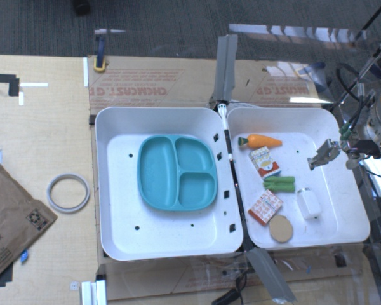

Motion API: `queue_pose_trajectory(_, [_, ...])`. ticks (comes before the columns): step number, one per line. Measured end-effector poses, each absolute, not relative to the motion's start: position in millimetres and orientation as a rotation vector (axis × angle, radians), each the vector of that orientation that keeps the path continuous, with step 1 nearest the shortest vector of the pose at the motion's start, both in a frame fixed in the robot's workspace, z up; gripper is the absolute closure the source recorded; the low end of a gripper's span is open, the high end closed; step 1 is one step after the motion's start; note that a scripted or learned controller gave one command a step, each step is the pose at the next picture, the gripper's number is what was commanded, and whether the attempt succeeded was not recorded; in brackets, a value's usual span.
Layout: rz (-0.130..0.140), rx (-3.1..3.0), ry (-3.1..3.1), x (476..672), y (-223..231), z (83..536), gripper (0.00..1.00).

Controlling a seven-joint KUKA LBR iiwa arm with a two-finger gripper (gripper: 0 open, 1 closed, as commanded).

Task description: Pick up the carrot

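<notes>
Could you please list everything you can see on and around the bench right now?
carrot: one, orange with green end, top of right bin
packet: one, white and red, below the carrot
green vegetable: one, green, middle of right bin
box: one, red patterned, below the green vegetable
disc: one, tan, bottom of right bin
white object: one, right of the box
tray: one, teal, three compartments, left bin
bins: two, white, side by side
tape ring: one, grey, left of the bins
cardboard box: one, brown, far left
gripper: one, grey, over the right bin's right side
</notes>
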State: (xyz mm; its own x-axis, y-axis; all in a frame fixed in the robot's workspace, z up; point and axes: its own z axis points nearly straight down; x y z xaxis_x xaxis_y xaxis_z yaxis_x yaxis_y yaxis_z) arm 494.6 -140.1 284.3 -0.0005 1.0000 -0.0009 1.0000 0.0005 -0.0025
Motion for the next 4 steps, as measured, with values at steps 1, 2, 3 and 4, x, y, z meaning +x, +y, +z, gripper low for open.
queue_pose_trajectory(1, [0.002, -1.956, -2.457, 562.9, -134, 202, 0.00])
queue_pose_trajectory(2, [0.000, -1.695, -2.648, 640.5, -135, 178, 0.00])
queue_pose_trajectory(3, [-0.006, -1.639, -2.691, 652.0, -112, 97, 0.00])
queue_pose_trajectory(4, [-0.008, -1.644, -2.686, 652.2, -113, 107, 1.00])
